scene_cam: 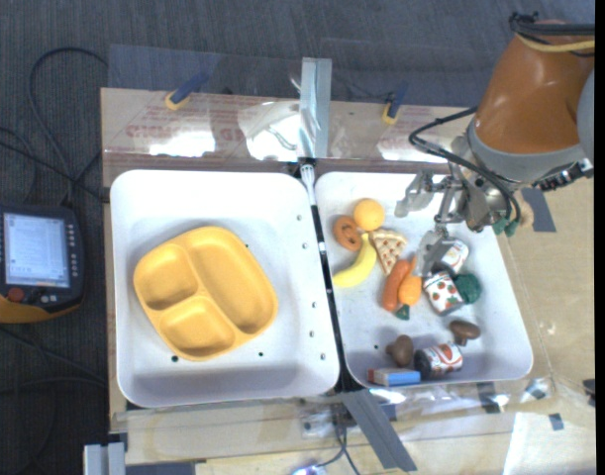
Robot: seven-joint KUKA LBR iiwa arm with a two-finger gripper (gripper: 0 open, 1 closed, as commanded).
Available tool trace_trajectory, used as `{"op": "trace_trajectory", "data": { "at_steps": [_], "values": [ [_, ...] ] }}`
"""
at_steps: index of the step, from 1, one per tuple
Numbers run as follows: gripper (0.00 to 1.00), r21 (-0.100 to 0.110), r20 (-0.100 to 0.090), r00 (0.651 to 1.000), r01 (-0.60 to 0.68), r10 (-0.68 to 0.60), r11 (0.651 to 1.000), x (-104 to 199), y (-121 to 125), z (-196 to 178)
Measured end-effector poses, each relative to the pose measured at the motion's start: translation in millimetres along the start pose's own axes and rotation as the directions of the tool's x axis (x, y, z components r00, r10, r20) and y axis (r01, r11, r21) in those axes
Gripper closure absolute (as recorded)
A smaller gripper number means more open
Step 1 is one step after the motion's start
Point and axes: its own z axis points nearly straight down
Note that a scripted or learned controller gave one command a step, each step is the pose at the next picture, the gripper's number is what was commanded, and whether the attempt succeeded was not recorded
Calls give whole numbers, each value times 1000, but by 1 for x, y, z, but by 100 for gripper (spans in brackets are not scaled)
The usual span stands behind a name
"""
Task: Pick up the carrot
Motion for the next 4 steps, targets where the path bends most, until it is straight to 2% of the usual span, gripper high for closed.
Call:
{"op": "trace_trajectory", "data": {
  "at_steps": [1,2,3,4],
  "values": [
    [0,1,10,1000,5,-5,1000,62,-9,160],
    [100,6,18,1000,6,-6,1000,59,-9,149],
    [100,0,14,987,-163,163,987,59,-21,-34],
    [0,0,2,987,-163,163,987,60,-21,-28]
  ]
}}
